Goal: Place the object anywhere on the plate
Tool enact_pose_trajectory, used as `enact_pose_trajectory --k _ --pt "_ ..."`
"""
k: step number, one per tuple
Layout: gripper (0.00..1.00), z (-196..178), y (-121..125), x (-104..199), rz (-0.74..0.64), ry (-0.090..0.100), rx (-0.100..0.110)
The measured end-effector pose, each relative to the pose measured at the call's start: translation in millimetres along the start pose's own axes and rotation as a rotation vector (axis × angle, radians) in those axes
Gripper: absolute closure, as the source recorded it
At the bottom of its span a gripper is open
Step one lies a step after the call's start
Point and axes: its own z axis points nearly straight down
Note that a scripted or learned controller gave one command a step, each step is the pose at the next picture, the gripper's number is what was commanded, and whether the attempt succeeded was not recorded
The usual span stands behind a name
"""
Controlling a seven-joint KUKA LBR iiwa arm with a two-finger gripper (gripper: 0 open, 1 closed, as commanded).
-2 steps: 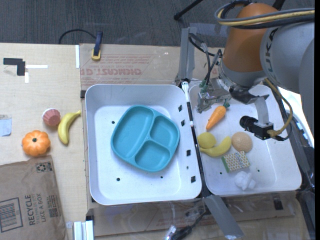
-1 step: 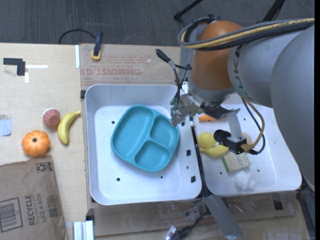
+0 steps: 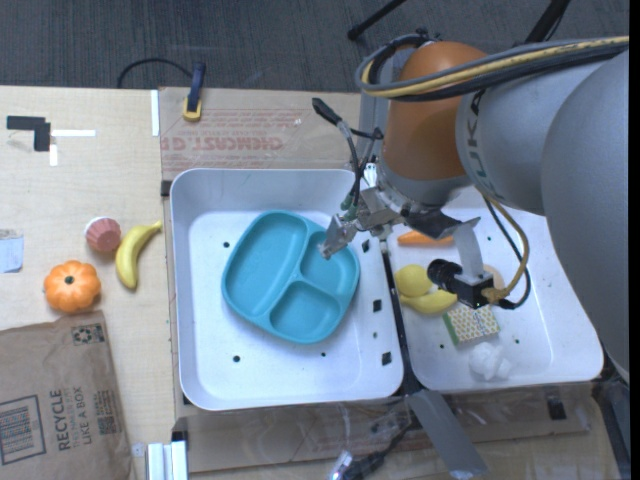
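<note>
One blue plate (image 3: 285, 280), two white bins (image 3: 190, 268) — one claw (image 3: 330, 248) (grip state unclear) over the plate's rim.

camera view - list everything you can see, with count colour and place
plate: 1, blue, divided, left bin
bins: 2, white, side by side
yellow toy: 1, right bin
orange piece: 1, right bin, partly hidden
green-dotted block: 1, right bin
white lump: 1, right bin
banana: 1, yellow, bench left
pumpkin: 1, orange, bench left
pink cupcake: 1, beside banana
paper bag: 1, brown, bottom left
gripper: 1, over plate's right edge
</note>
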Motion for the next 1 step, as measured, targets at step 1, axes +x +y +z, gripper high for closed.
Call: enact_pose_trajectory --k 1 --pt "0.0 -0.7 -48.0 -66.8 -0.06 0.0 -0.001"
